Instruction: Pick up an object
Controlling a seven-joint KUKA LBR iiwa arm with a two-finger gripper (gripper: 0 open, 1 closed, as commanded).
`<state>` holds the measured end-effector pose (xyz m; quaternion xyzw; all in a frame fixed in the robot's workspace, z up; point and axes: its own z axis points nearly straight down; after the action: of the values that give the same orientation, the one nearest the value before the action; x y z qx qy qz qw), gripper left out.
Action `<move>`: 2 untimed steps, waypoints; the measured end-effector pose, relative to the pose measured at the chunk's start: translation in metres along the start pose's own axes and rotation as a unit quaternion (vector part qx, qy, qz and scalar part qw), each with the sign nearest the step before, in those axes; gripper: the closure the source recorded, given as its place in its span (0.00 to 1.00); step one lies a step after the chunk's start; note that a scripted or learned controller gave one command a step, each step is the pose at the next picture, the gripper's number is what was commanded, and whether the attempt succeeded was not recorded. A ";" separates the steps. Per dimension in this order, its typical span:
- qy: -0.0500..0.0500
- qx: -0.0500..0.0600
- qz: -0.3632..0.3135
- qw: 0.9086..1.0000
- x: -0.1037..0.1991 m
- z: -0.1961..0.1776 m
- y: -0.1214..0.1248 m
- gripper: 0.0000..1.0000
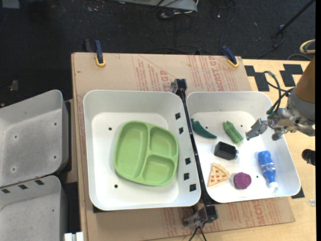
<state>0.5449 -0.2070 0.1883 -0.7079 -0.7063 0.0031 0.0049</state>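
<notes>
The right bin [251, 103] holds several small objects. A dark green curved piece [203, 129] lies at its left, with a light green ridged piece [232, 132] beside it. Below them are a black block [225, 150], a pizza slice toy [217, 174] and a purple lump [242, 180]. Toward the bin's right side lies a blue bottle [267, 167]. My gripper [257, 128] hangs over the right part of this bin, just right of the light green piece and above the blue bottle. I see nothing held in it.
The left bin [100, 109] holds a light green divided plate [146, 153]. A black divider [189, 134] runs between the bins. Spare white bins [30, 134] sit off the bench at the left. Clamps [100, 56] grip the cardboard's far edge.
</notes>
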 end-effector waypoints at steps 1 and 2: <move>-0.001 -0.006 -0.001 1.000 0.000 -0.006 0.003 0.00; -0.001 -0.003 -0.001 1.000 -0.003 0.056 0.008 0.00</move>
<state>0.5525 -0.2099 0.1323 -0.7074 -0.7068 0.0013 0.0020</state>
